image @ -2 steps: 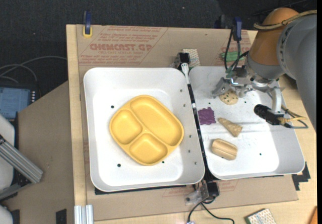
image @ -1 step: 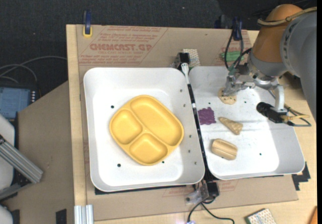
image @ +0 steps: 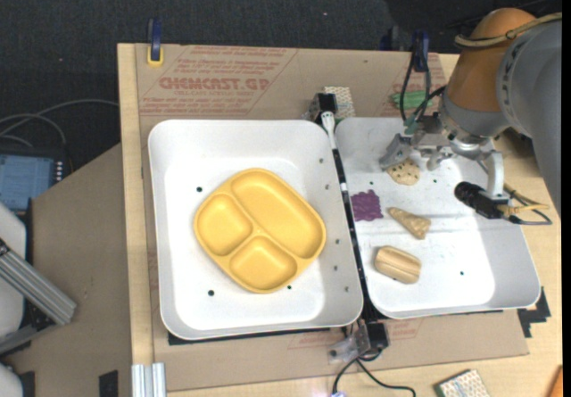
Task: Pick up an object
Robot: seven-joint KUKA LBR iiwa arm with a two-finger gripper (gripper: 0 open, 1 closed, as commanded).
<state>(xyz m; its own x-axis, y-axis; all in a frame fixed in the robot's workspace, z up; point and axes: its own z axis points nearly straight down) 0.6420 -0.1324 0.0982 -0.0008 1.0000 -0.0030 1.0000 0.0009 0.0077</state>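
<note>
Just beneath the gripper (image: 412, 154), at the far end of the right-hand bin (image: 513, 284), a round speckled cookie (image: 405, 174) lies flat on the white floor, and it looks the likeliest thing to be picked. The tool hangs low over it, one metal finger slanting down beside the cookie's far-left edge, but whether the pair is spread or pressed together I cannot tell (the wrist and its cabling crowd that spot). Nothing shows pinched between them, so the cookie reads as loose in the bin. Nearer the camera from the tool lie a purple piece (image: 365, 205), a tan wedge (image: 409, 223) and a bread roll (image: 396, 263), all well apart from it; across the divider to its left sits a yellow divided plate (image: 259, 228) in the other bin (image: 169, 208). The risk, as I judge it, is a thin, flat target: fingers closing slightly high would skate over its top, and an off-centre descent could nudge it toward the bin wall close behind, where a clean pinch gets harder.
</note>
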